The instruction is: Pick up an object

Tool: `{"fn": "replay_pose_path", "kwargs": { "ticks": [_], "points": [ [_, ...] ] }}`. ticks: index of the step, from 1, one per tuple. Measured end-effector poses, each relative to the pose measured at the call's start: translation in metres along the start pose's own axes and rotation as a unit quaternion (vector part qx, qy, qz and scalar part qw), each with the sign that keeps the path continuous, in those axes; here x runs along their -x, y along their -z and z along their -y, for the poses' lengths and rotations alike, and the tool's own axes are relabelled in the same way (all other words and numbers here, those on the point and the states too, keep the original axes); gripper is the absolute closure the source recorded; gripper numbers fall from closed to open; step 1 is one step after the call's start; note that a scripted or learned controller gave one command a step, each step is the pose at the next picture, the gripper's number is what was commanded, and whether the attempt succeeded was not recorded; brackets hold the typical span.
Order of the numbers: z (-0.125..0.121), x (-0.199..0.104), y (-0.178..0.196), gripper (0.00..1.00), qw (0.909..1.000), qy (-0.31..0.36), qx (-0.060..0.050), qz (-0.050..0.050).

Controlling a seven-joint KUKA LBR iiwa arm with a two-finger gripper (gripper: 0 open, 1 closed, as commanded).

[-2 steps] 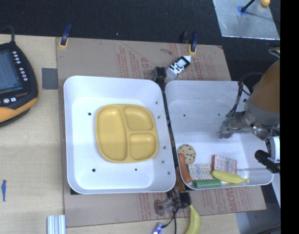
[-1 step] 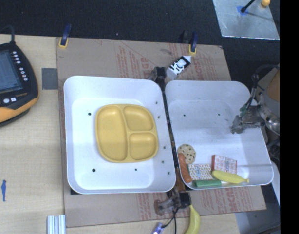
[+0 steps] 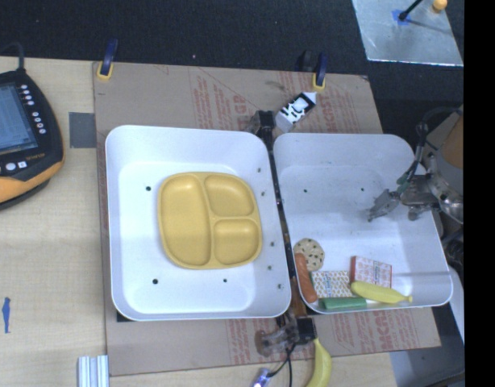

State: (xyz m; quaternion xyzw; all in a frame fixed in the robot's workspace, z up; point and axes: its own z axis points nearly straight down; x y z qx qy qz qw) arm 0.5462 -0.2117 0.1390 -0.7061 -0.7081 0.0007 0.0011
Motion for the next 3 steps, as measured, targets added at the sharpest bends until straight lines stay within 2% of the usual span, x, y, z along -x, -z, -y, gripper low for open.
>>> {"fn": "replay_pose_path", "kwargs": {
  "ticks": [1, 2, 3],
  "points": [
    [-0.087, -0.08, -0.02, 0.0, 1.0, 0.001, 0.0, 0.0],
    [-0.024, -0.043, 0.017, 0.0, 1.0, 0.0, 0.0, 0.0],
    [-0.076, -0.1, 0.005, 0.0, 1.0, 0.001, 0.0, 0.0]
  ]
}}
